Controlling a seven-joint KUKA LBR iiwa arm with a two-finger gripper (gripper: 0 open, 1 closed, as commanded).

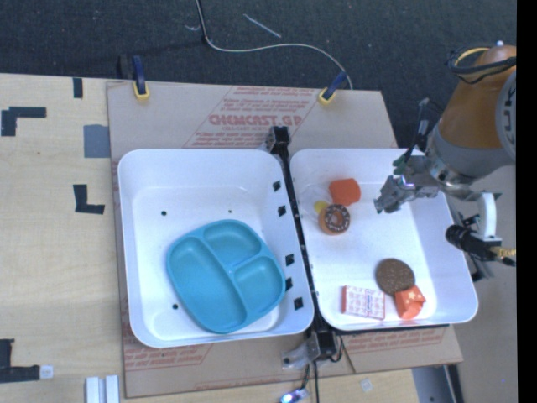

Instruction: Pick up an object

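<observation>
**Arm poised over the right bin, nothing in its grasp**

From where I stand, the grey arm comes in from the right, and its fingers point(391, 193) hang over the upper right part of the right bin point(436, 250). They look parted and empty, with no object between them (they are small and dark from here, so I say that with some caution).

The nearest thing to pick is the orange block point(345, 191), lying just beside the fingers on the side away from the arm, level with them. It is a squat, rounded-corner piece, slightly wider than tall, so it has no strong long axis. A little beyond it and lower sits the small doughnut point(334, 218), round, with brown icing and a pale ring.

Well below the fingers, toward the near rim, lie a brown round cookie point(394, 274), a red-orange piece point(409, 302) touching it, and a flat pink-and-white packet point(363, 301) just beside them.

The left bin point(143, 183) holds a blue divided plate point(225, 273), well apart from the fingers.

My guess is the coming move is a short shift toward the orange block, then down.
</observation>
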